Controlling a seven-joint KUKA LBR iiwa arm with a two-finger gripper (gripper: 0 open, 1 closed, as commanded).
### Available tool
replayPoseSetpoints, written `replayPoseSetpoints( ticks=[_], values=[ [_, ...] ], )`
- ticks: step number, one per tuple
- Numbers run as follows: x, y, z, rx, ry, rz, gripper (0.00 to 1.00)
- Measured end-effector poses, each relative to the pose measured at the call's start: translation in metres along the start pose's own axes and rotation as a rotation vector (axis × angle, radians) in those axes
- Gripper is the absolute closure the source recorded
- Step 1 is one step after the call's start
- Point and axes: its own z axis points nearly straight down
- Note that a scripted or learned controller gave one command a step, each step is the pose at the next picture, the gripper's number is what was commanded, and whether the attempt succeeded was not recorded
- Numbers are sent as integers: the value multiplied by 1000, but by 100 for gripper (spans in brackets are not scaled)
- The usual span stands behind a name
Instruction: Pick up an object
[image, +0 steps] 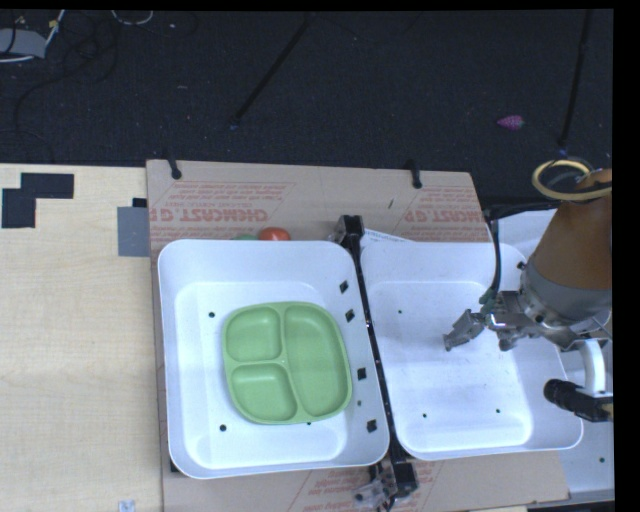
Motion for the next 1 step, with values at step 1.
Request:
replayPoseSetpoints(
  ticks=[1],
  values=[
    [0, 10, 54, -1, 0, 0, 0]
  ],
)
